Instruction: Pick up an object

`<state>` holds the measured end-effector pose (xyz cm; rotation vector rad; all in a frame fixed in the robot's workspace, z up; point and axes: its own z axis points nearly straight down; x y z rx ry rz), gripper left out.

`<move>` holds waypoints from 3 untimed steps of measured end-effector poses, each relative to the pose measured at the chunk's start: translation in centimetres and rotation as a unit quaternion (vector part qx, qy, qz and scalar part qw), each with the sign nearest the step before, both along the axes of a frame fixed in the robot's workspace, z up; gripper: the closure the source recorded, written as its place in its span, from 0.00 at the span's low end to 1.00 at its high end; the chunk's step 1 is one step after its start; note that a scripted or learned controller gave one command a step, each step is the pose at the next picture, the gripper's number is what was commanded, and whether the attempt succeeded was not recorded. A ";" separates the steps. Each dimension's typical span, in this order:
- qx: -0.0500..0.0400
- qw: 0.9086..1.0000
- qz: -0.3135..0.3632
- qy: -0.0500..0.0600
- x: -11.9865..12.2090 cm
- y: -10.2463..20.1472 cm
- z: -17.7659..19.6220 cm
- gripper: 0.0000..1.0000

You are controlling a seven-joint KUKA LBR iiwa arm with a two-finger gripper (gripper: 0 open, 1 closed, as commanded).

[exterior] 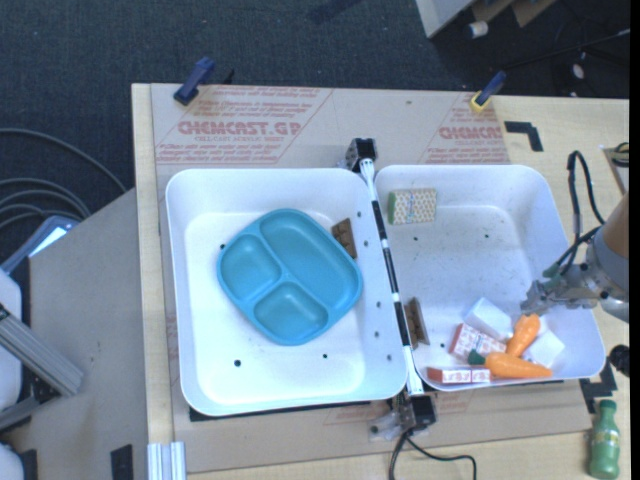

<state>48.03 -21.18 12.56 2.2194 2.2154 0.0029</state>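
My gripper (549, 291) reaches in from the right edge and sits low over the right side of the right bin (470, 183). Just below it lies a cluster in the bin's front right corner: a small upright orange carrot (524, 333), a longer carrot (517, 368) lying flat, two white blocks (488, 315) (548, 348), and a red-and-white carton (473, 341). A green patterned box (413, 206) lies apart at the bin's back left. The gripper's tip is a little above and to the right of the upright carrot. Nothing can be seen held in it.
A blue divided plate (290, 275) lies in the left bin (190, 228). Small brown pieces (343, 236) (415, 320) sit beside the divider between the bins. A green bottle (603, 440) stands on the bench outside the right bin's front corner. Black cables (578, 183) hang near the arm.
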 end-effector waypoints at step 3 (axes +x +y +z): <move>0.006 1.000 0.003 0.004 -0.1 -0.8 -4.1 0.00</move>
